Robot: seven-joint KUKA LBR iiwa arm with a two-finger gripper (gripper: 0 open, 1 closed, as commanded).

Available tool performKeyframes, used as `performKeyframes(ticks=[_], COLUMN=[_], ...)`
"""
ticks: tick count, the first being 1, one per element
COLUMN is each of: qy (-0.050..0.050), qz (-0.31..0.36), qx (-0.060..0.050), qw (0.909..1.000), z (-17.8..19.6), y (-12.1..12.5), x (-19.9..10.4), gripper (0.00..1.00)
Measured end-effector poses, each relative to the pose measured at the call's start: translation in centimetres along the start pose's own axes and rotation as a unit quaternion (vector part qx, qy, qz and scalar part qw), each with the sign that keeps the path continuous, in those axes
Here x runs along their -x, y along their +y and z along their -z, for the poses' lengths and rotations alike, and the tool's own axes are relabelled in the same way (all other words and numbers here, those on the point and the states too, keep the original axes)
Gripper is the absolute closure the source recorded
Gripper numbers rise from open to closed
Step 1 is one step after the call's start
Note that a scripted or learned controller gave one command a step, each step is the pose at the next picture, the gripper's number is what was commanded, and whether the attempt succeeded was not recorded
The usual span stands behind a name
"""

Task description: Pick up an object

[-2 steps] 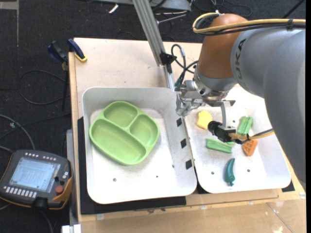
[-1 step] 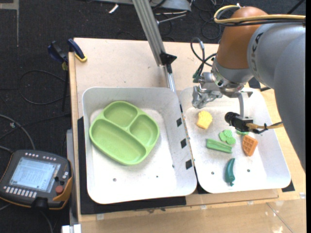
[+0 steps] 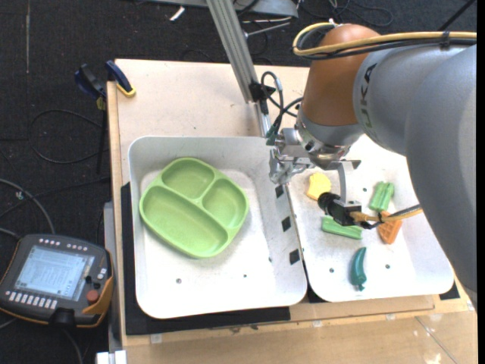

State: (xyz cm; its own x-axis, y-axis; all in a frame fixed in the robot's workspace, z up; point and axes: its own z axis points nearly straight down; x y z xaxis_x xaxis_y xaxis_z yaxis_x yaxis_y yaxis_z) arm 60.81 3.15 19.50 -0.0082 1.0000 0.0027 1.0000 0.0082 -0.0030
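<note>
Pincer over the seam between the two bins, with small objects scattered to its right.

The pincer (image 3: 282, 167) hung at the near edge of the right bin (image 3: 424, 268), beside the dividing rims; how wide it stood could not be told, and nothing showed between its tips. A yellow block (image 3: 318, 185) lay just right of it. Farther right and lower sat a green bar (image 3: 341, 229), a green stick (image 3: 380, 196), an orange piece (image 3: 389, 230) and a teal piece (image 3: 358, 268). A green divided plate (image 3: 194, 205) rested in the left bin (image 3: 151, 279), well left of the pincer.
</note>
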Motion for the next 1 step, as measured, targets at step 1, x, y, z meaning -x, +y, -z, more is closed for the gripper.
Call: performKeyframes(ticks=[1], qy=[-0.002], qz=[-0.005], qx=[0.004], qw=[1.0], z=[0.09], y=[6.59], x=[3.44], gripper=[1.0])
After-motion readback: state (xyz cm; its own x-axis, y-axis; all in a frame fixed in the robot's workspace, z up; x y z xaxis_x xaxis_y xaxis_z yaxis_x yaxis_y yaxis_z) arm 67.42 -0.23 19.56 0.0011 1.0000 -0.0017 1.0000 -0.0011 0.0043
